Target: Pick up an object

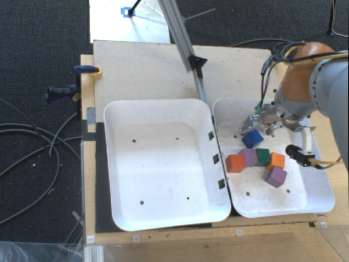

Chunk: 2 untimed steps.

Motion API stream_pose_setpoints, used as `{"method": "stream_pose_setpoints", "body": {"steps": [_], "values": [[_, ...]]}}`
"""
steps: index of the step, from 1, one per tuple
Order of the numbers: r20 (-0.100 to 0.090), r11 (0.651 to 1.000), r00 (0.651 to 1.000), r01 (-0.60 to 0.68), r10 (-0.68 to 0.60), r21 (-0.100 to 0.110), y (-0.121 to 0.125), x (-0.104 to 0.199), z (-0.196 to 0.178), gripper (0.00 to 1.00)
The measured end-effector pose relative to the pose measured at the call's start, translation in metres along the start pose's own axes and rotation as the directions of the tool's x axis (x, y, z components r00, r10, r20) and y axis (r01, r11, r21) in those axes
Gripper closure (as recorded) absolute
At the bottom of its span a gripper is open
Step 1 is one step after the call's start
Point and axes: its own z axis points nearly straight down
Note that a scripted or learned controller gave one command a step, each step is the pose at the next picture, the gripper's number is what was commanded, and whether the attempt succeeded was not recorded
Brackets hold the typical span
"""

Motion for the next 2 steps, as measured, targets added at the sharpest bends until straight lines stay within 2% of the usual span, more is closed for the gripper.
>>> {"method": "stream_pose_setpoints", "body": {"steps": [1,2], "values": [[-0.001,1.0,1.0,0.005,-0.005,0.001,-0.019,0.0471,0.0003,0.0],[0.001,1.0,1.0,-0.001,0.001,-0.004,-0.0142,0.0393,-0.0003,0.0]]}}
